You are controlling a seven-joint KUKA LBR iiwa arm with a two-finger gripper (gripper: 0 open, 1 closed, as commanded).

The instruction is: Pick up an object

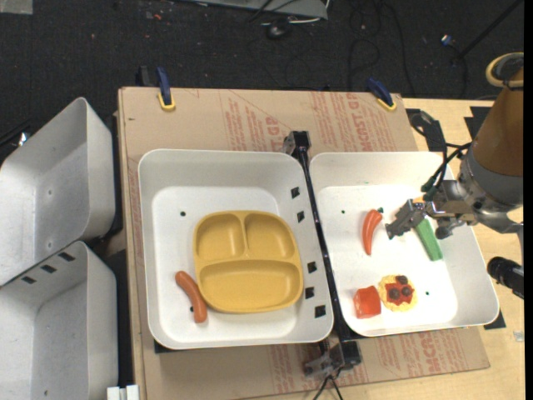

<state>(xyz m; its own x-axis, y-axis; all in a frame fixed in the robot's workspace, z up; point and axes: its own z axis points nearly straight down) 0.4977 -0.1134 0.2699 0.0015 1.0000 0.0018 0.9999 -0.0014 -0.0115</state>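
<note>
Plainly, nothing is lifted yet. The two-finger gripper (405, 220) hangs low in the right-hand white bin (475, 311) — whether parted or clenched, I cannot tell. A red plastic chilli pepper (370, 230) lies just to its left, a green plastic stick (430, 241) beside its right — both untouched, so the pick remains.

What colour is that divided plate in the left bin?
Mustard yellow; the divided plate shows best in the overhead camera view.

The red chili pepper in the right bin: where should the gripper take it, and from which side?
Probably across the red chili pepper's thicker middle, coming straight down, fingers closing on its long sides. It lies flat, apart from the other items, with bare floor of the right bin either side.
</note>
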